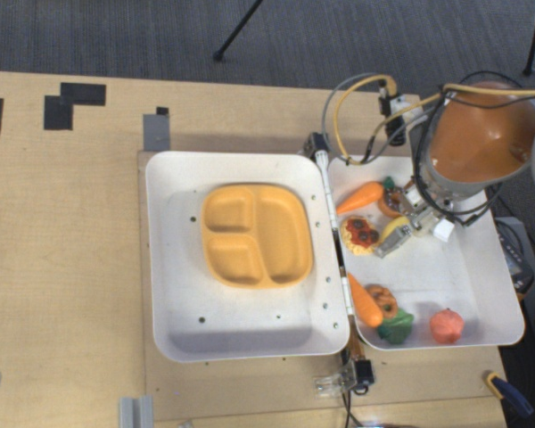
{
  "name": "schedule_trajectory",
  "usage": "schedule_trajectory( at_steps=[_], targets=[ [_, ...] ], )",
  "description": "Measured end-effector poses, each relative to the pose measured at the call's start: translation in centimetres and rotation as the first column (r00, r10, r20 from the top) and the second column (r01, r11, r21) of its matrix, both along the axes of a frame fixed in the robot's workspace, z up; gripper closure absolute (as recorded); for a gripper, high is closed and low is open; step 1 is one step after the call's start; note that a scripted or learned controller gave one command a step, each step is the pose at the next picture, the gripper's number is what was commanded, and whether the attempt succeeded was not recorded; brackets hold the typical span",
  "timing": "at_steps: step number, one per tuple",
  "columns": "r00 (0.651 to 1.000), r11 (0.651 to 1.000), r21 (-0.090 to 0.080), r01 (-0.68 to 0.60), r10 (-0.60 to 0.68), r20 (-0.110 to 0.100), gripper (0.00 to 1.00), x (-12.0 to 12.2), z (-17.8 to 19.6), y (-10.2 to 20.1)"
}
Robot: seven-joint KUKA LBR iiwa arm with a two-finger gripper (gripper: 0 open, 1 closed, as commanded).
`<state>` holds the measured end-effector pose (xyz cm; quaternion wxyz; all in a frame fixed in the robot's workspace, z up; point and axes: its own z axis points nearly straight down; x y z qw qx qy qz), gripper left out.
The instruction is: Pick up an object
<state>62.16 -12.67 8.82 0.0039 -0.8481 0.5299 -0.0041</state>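
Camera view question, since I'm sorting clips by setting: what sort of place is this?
Probably a robotics lab's pick-and-place bench, not a kitchen: two white bins on a wooden bench, toy food such as a plastic carrot, a yellow divided plate, and a tripod leg on grey carpet.

Arm [517, 123]: grey body is seen, with a broad, glossy orange band [477, 141] above the wrist.
Cables [357, 105]: yellow and black loops are seen curving off the wrist.
Hand [394, 239]: small grey metal parts are seen; a white block [443, 231] is fixed beside them.
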Motion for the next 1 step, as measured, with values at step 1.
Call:
schedule_trajectory(
  at_steps=[1],
  targets=[
    [0.993, 0.993, 0.000, 0.122, -0.122, -0.003, 0.00, 2.80, -0.01, 3.55]
  ],
)
